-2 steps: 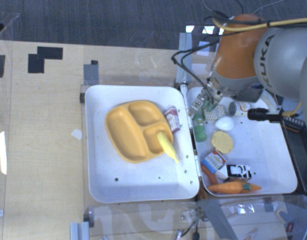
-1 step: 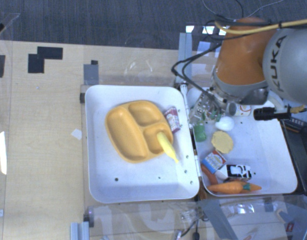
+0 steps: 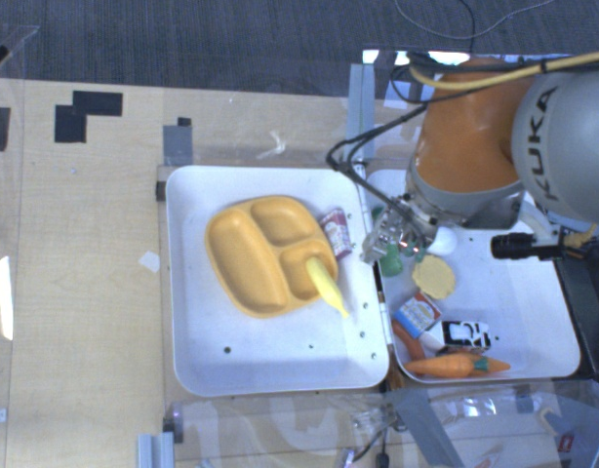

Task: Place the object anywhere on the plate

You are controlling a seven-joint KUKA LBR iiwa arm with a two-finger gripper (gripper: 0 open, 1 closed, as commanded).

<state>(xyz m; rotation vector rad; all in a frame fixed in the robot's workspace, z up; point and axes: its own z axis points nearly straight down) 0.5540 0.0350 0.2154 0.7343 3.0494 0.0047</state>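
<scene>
The tool [image 3: 392,237] hangs over the divide between the two white bins, below the orange band of the arm [image 3: 465,135]; whether it is released or clenched cannot be told from here. Left of the tool, in the left bin [image 3: 197,354], lies the yellow divided plate [image 3: 256,252]. A yellow banana [image 3: 326,285] rests on the plate's near right edge, its tip reaching onto the bin floor. A small red packet [image 3: 336,232] lies between plate and tool. Below the tool, in the right bin [image 3: 558,344], sit a round yellow disc [image 3: 435,278] and a carrot [image 3: 456,365].
</scene>
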